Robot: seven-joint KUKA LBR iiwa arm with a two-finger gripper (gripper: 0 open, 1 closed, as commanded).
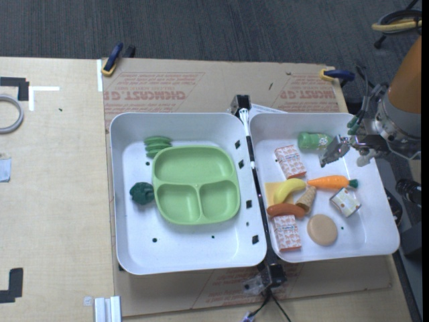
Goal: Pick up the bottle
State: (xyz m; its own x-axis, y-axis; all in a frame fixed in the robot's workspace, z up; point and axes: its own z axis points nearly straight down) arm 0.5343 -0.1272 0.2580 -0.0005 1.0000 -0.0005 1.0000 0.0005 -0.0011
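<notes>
Carton (pixel 286 233) nearest; jaws (pixel 338 147) beside green bottle (pixel 313 140).

Cardboard sheet (pixel 201 86) under the bins: you can see red print along its far edge, upside down and mirrored from this camera. It reads roughly "CHEMAST", but you can't be sure of the letters.
Right-hand stretch of that sheet: more red print, too small to read.
Two small cartons (pixel 289 161) in the right bin (pixel 379 237): red-patterned labels, no legible words.
</notes>
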